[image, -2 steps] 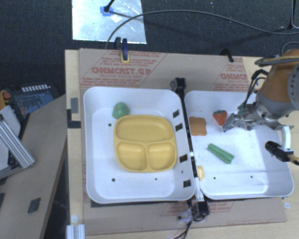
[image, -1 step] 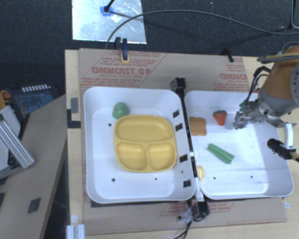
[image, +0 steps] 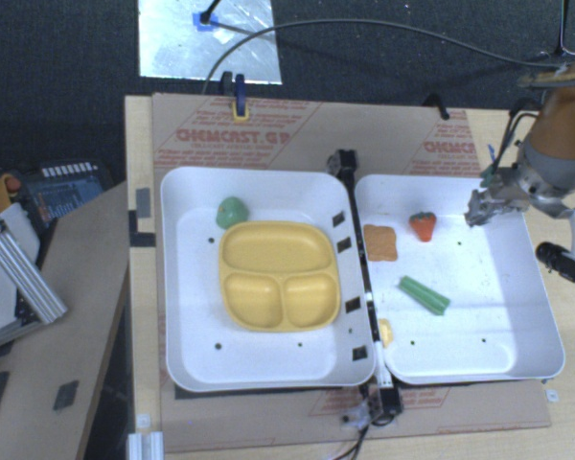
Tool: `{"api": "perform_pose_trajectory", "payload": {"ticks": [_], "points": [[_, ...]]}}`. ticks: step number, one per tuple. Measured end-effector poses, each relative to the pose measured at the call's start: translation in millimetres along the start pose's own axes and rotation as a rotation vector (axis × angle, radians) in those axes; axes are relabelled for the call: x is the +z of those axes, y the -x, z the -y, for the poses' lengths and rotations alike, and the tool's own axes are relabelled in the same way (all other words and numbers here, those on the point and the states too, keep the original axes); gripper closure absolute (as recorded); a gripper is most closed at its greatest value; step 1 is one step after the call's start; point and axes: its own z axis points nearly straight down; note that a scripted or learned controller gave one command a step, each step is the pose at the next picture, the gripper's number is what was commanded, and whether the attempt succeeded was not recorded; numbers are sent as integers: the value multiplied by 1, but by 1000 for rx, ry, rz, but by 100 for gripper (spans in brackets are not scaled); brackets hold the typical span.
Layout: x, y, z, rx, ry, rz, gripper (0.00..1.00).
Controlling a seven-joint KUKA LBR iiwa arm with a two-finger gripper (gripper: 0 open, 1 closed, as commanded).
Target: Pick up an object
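Nearest to us runs the front edge of the worktop (image: 96, 286), a pale wooden surface with a cardboard sheet (image: 307, 123) printed in red letters lying under two white bins. We see the left bin (image: 187, 286) holding a yellow divided tray (image: 278, 276) that fills most of its middle, with a small round green object (image: 232, 211) just beyond the tray's far left corner, close to it. We see the right bin (image: 517, 343) beside it, their inner walls meeting along a dark clip strip. In this bin a green elongated piece (image: 425, 295) lies at a slant near the middle, an orange flat piece (image: 380, 242) rests near the inner wall, and a small red-orange object with a green top (image: 423, 225) sits just right of that, apart from it. A tiny yellow bit (image: 385, 332) lies against the inner wall near the front.

We see the arm (image: 561, 137) entering from the right, its tool (image: 481, 209) over the far right part of the right bin, well apart from the red-orange object. We cannot tell how far the tool is open; we see nothing between its tips.
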Motion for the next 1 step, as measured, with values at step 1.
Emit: {"api": "perform_pose_trajectory", "payload": {"ticks": [1], "points": [[-65,2,-4,-1,1,0,100]]}}
